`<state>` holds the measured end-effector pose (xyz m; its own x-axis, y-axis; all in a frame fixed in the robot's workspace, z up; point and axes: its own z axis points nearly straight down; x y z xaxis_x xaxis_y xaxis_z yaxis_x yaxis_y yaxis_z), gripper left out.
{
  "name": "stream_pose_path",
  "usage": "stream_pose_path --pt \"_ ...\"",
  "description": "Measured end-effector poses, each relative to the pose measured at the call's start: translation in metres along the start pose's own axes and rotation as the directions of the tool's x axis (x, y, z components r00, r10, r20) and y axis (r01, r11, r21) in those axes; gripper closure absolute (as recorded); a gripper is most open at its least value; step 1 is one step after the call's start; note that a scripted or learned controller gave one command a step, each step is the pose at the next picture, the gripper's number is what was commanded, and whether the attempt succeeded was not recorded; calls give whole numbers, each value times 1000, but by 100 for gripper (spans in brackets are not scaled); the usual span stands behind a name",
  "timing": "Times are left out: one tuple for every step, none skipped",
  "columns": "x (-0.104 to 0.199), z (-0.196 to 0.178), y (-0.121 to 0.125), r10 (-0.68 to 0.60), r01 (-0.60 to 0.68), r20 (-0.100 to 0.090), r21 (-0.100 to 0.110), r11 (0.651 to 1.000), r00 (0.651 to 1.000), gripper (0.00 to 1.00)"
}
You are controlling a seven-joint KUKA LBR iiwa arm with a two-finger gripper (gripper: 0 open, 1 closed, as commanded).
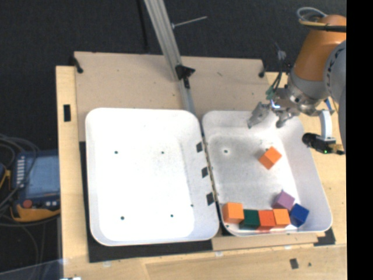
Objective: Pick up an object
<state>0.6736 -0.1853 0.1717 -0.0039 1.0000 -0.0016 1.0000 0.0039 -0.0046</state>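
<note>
The end effector is observed with fingers spread apart, nothing between them. An orange block is located below it, apart, in the right bin.

Light falls evenly from above, bright on the two white bins, where the left bin nearly washes out and shows little surface detail. The right bin carries a faint grey mottling. Shadows stay soft and short beneath the blocks. The dark floor around the bench swallows detail. The whole frame is mildly soft and grainy.
</note>
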Motion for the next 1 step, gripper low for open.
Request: stream_pose_path --pt "0 61 6 -7 7 0 0 1000 1000 0"
